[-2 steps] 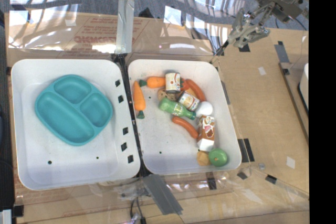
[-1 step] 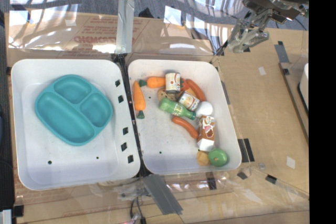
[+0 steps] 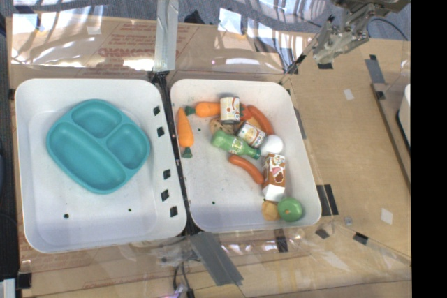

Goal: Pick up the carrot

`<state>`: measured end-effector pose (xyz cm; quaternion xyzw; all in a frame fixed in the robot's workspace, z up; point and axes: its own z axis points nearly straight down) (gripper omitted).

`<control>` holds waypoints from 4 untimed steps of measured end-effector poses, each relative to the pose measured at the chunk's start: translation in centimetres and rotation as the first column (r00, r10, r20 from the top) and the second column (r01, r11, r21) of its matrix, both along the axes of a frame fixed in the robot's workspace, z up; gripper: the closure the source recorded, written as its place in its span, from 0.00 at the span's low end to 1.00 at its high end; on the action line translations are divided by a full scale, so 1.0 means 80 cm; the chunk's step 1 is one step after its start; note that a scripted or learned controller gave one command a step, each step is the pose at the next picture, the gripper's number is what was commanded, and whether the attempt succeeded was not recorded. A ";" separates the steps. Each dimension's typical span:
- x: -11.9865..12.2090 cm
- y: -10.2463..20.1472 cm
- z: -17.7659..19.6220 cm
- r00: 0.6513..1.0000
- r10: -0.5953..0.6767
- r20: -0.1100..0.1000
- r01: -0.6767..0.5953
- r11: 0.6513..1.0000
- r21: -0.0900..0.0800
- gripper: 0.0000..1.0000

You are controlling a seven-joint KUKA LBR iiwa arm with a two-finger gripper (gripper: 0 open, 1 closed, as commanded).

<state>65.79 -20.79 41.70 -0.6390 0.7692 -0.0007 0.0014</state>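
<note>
Currently the pincer (image 3: 334, 45) hangs outside the bins, up past the right bin's (image 3: 299, 128) far right corner; can't tell from this angle how it's set. Carrot (image 3: 184, 130) is well below and left of the pincer, lying lengthwise along the right bin's left wall, green stub at the near end. Looks like a light, rigid plastic toy, smooth and likely slippery, tapered. Best grip is probably across the thick middle. Wall side is tight: one finger gets little room between carrot and rim. Other side has bare floor. An orange piece (image 3: 207, 109) sits just beyond its far tip; can (image 3: 230, 109) and green bottle (image 3: 235, 145) lie nearer the pincer, apart from the carrot.
</note>
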 end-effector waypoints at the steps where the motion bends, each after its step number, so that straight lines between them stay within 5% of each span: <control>1: 0.000 0.000 -0.036 0.959 0.284 -0.004 -0.284 0.959 0.002 1.00; 2: 0.000 0.007 -0.066 0.865 0.502 -0.005 -0.502 0.865 0.002 1.00; 3: -0.098 0.008 -0.081 0.844 0.536 -0.004 -0.536 0.844 0.001 1.00; 4: -0.154 0.013 -0.052 0.661 0.750 -0.004 -0.750 0.661 0.003 1.00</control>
